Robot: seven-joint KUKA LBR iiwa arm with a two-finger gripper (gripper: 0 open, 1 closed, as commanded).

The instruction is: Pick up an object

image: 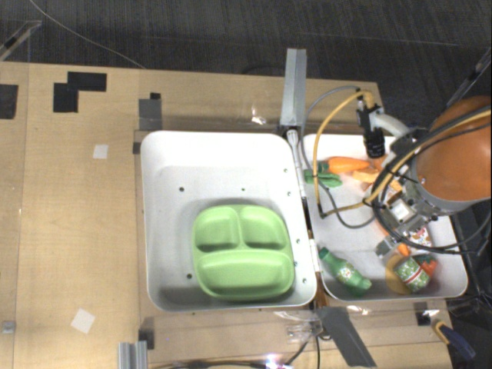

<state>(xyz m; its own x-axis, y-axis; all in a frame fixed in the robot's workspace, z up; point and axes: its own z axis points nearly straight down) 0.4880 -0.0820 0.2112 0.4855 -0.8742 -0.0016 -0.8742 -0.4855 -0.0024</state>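
low over the right bin (461, 283), my gripper (400, 237) hangs among cables; whether it is spread or pinched i cannot tell. just below it lies a round piece with red and green on it (411, 274), a green bottle (346, 271) rests near the divider, and a toy carrot (350, 165) sits at the far wall. a green divided plate (242, 252) fills the left bin (161, 206). crowding is my worry: i could nudge the round piece into the corner, or snag a cable.
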